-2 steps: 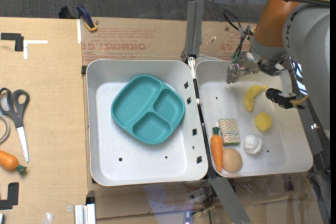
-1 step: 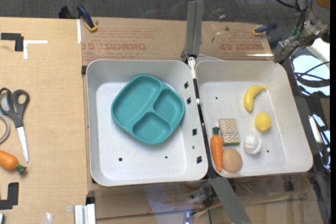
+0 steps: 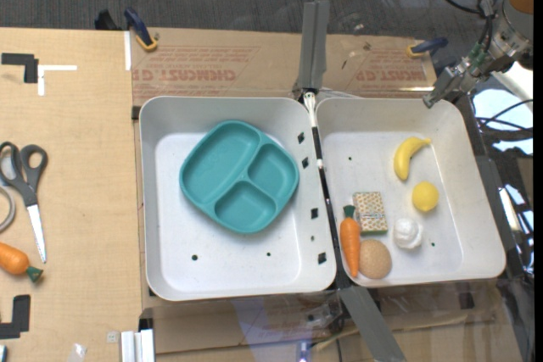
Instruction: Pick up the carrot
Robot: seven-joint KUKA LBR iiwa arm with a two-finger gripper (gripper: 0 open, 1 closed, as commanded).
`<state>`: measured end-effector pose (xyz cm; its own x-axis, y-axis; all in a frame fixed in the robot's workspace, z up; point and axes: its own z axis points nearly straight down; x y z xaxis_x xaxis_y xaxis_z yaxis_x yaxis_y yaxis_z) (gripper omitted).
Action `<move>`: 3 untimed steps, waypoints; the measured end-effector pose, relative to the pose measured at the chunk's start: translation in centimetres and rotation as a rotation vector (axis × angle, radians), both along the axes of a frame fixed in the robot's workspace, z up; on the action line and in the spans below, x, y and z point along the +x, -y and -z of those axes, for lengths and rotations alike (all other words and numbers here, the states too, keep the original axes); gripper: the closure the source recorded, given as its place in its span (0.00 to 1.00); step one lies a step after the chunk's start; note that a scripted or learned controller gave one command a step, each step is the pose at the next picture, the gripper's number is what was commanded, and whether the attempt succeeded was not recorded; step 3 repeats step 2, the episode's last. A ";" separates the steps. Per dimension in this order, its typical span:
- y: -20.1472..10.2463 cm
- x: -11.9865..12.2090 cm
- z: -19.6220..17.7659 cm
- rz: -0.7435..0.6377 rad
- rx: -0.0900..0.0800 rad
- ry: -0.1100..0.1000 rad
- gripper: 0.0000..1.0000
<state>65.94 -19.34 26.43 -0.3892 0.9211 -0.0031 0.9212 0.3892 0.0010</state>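
Along the left wall of the right-hand white bin [image 3: 475,182], near its front corner, you will find the small orange carrot with a green tuft [image 3: 349,242]: it lies flat with its long axis running roughly front to back in the camera view, green end toward the back, tapered end toward the front rim. Its right flank touches or nearly touches a tan egg-shaped piece [image 3: 374,259], and a small speckled square block [image 3: 370,211] sits just beside its green end, so the free side is the one against the bin wall, which leaves little room. Beyond these lie a white rounded lump [image 3: 407,233], a yellow lemon-like ball [image 3: 425,197] and a yellow banana [image 3: 408,156]. Your gripper [image 3: 443,86] hangs over the bin's back right corner, well apart from the carrot, which lies diagonally from it, toward the front and the left. You cannot tell from this view how wide it stands; nothing shows in its grasp. Judging from this, the coming move calls for a long diagonal reach, then closing across the carrot's narrow width. A second orange carrot-like piece [image 3: 15,260] rests on the wooden bench at far left; treat it as a distraction.
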 end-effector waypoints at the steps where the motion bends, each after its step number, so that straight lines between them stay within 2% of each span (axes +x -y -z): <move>1: -1.9 0.0 13.0 -0.051 0.002 -0.002 0.00; 2: -0.6 -3.5 16.3 0.248 0.002 0.000 0.00; 3: -0.6 -3.5 16.3 0.248 0.002 0.000 0.00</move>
